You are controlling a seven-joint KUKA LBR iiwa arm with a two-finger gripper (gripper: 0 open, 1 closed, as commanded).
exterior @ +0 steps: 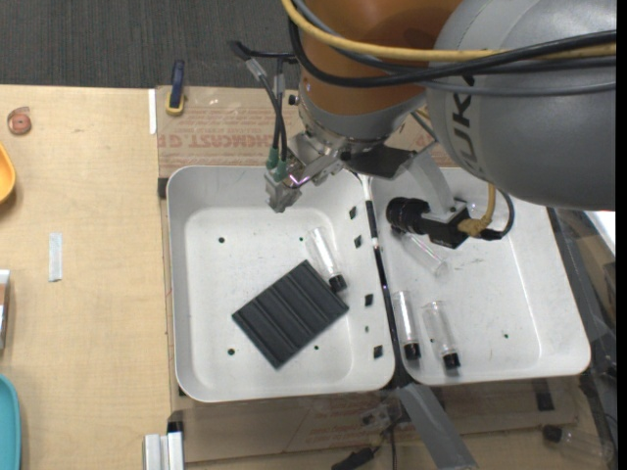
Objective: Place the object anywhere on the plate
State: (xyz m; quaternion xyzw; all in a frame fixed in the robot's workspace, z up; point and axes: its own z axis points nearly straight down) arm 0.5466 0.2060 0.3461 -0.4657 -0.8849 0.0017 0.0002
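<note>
**Three clear tubes, one dark plate: how the nearest tube should handle**

My hand (pixel 282 192) hangs over the back edge of the left bin (pixel 181 262), low above the white floor, with nothing visibly in it. From this angle I cannot tell whether it is apart or together.

I take the nearest tube (pixel 322 253) to be the thing to move. It lies flat in the same bin, near my hand, toward the front of the bench and a little toward my arm's side. Its black cap (pixel 337 283) points away from my hand and sits just beside a corner of the plate (pixel 291 313), perhaps touching it. The plate is a dark ribbed slab lying flat, farther forward from my hand than the tube.

I judge the tube to be light, stiff and smooth, so it will likely roll or squirt out under a careless squeeze. It looks thin-walled, so hard clamping seems unwise. The best hold is across the middle of the clear barrel, at right angles to its length, clear of the cap and the plate's corner.

Two other tubes (pixel 404 321) (pixel 439 329) lie in the right bin (pixel 549 292), well apart from my hand on my arm's side.
</note>
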